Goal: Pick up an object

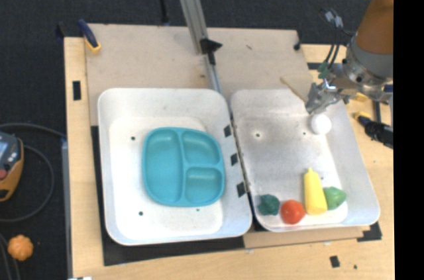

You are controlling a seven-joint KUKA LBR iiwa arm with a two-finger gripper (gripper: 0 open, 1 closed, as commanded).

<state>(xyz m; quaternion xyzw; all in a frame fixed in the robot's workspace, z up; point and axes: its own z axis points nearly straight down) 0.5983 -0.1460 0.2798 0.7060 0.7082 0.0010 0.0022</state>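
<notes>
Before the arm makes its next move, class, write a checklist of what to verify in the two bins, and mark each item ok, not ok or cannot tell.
1. End effector over the right bin: ok.
2. White ball just below the end effector: ok.
3. Ball held: cannot tell.
4. Yellow piece, red piece and two green pieces clustered at the near edge, away from the ball: ok.
5. Blue divided plate lying flat in the left bin: ok.
</notes>
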